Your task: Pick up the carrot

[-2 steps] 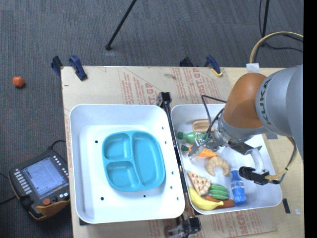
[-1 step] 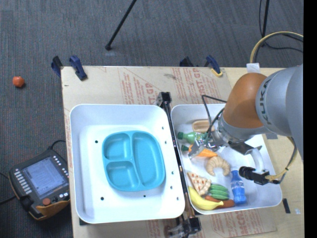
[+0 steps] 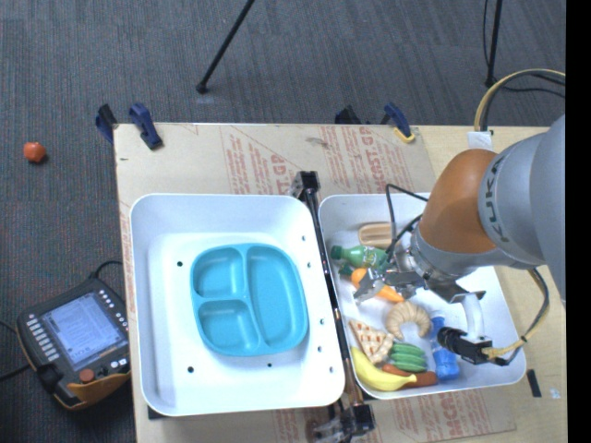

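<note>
Dark grey carpet surrounds the worktop (image 3: 277, 150), a brown board that carries two shallow white bins side by side. In the left bin (image 3: 157, 238) lies a blue divided plate (image 3: 249, 300), with nothing on it. The right bin (image 3: 503, 312) holds a heap of toy food: a green bottle (image 3: 349, 255), a croissant (image 3: 409, 317), a waffle piece (image 3: 372, 341), a banana (image 3: 383, 377) and some green pods (image 3: 411, 355).

The arm (image 3: 489, 206) reaches in from the right, and its gripper (image 3: 374, 282) is low inside the right bin, among the food. The carrot (image 3: 391, 294), as far as I can judge, is the small orange piece just beside the metal tips, between the bottle and the croissant. Whether the fingers (image 3: 367, 289) are open or closed I cannot tell, because the wrist covers much of them; nothing is clearly held between them.

So the step in hand seems to be the final approach to the grasp. The next move calls for the tips to stand on both sides of the carrot before closing, then a straight lift. The neighbours are very close, so the bottle or the croissant could be caught instead.
</note>
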